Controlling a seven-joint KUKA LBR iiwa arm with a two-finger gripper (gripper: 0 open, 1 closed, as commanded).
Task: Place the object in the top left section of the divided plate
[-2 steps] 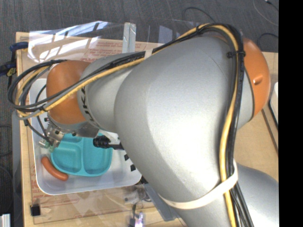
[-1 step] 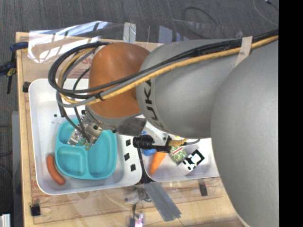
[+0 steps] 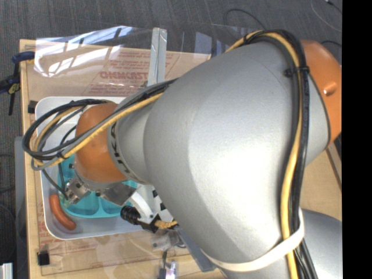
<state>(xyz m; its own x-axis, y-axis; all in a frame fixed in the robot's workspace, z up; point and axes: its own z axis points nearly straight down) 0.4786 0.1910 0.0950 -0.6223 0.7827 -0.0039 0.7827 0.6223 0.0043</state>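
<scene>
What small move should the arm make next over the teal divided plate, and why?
Probably lift straight up a little. The arm hangs low over the left bin and covers most of the teal divided plate, so its sections cannot be told apart. The orange sausage-like object lies beside the plate's left edge.

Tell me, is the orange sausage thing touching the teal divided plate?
Cannot tell. In the camera view the orange sausage lies right at the teal divided plate's left edge in the white bin, with no plain gap or contact visible.
</scene>
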